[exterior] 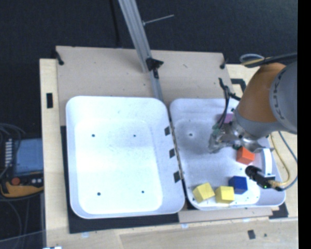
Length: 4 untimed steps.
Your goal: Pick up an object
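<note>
Hovering — gripper over rt bin, blocks nearby.

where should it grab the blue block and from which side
Take the blue block across two opposite flat side faces, coming straight down from above. It lies low on the floor of the right bin, and a yellow block sits close at its lower left, so the faces away from that one look the freer pair.

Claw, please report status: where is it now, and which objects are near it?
Claw low inside the right bin, nothing seen between its fingers. Orange block just beside it. Two yellow blocks and blue block along near wall, untouched.
</note>
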Each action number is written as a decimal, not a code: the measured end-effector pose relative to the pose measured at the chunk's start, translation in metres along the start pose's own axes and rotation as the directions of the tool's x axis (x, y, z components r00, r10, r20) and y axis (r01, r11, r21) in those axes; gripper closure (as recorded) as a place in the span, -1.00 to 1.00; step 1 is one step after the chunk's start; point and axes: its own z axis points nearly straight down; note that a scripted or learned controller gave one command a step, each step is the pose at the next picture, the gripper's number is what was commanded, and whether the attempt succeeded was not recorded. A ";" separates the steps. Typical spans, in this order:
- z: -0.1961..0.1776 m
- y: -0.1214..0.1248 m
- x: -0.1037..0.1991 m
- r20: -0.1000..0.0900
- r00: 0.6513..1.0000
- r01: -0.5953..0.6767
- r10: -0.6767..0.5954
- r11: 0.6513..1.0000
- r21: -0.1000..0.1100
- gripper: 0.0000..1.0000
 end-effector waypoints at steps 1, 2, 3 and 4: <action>-0.053 0.005 0.009 0.000 1.000 0.011 -0.011 1.000 -0.002 1.00; -0.101 0.003 0.000 0.001 1.000 0.010 -0.010 1.000 -0.002 1.00; -0.142 0.005 -0.002 0.000 1.000 0.011 -0.011 1.000 -0.001 1.00; -0.141 -0.002 0.058 -0.003 1.000 0.014 -0.014 1.000 0.003 1.00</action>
